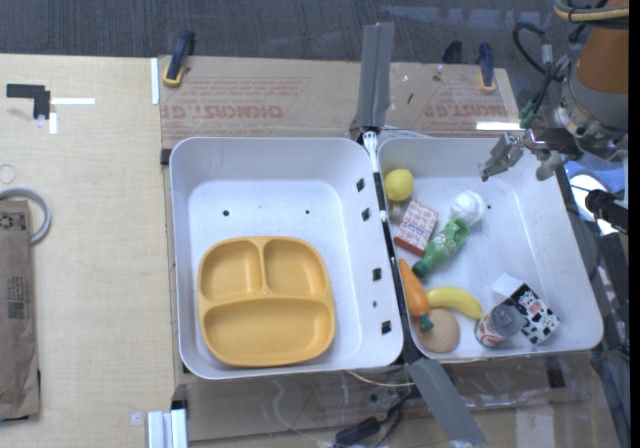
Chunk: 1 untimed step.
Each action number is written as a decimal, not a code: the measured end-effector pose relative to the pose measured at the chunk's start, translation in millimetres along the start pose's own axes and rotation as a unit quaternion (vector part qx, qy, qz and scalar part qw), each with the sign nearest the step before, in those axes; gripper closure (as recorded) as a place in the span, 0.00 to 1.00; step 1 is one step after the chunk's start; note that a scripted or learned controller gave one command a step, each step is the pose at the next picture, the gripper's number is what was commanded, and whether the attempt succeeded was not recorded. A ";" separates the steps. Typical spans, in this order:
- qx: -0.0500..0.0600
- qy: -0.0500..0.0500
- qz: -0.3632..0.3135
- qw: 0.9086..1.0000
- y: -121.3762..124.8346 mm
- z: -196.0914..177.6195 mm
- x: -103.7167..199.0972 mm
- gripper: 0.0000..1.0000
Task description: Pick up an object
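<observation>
Grey arm (600, 66), fingers (497, 162) spread, empty

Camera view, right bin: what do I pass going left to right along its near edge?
Carrot → cookie-like round → banana → can → black-and-white carton.

fixed overhead camera, slanted down, both bins (185, 236)
</observation>
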<state>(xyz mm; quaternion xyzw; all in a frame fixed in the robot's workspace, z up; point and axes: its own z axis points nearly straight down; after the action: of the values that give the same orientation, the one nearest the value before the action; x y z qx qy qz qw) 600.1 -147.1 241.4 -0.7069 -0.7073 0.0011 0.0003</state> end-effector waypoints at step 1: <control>0.001 0.000 -0.057 0.998 -34.5 75.7 50.3 0.00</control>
<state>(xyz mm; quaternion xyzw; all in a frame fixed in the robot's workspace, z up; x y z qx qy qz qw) 565.4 -96.9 165.7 -0.6655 -0.7464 0.0013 0.0008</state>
